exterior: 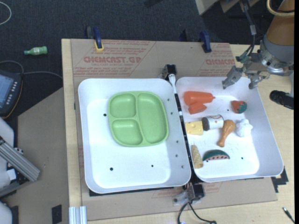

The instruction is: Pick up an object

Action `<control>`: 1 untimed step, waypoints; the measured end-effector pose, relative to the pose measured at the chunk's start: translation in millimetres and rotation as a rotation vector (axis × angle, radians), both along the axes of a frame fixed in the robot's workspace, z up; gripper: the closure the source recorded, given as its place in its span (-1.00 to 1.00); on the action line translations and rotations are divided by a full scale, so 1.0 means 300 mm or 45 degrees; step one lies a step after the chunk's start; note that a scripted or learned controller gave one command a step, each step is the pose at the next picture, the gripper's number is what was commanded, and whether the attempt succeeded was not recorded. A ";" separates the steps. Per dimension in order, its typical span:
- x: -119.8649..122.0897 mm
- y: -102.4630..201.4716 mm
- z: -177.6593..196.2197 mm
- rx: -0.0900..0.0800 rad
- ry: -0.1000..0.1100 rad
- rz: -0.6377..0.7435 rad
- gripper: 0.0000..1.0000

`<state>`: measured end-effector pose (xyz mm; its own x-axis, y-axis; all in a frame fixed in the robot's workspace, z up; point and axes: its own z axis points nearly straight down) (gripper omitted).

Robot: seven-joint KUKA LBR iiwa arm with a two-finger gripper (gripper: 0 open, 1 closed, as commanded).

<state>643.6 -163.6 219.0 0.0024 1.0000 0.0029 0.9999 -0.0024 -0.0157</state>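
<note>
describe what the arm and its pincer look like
The arm is grey metal with a broad orange band above the wrist. A dark cable runs down along it toward the wrist. The pincer is small and grey, with two thin metallic fingers hanging from a pale silver collar.

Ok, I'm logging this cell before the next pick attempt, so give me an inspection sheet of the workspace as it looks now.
Surface: bench board bearing the left bin and the right bin, side by side.
Job's things: in the right bin, carrot, strawberry, cheese, drumstick, watermelon slice, corn.
Clutter: green tray in the left bin.
Grippers: gripper open, above the right bin's far edge, nothing between the jaws.
Cables: wires at the near edge.
Surroundings: green bottle on the dark floor; blue clamps at the board's far edge.
</note>
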 end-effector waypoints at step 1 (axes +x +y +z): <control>0.009 0.001 0.031 -0.004 -0.019 0.003 -1.00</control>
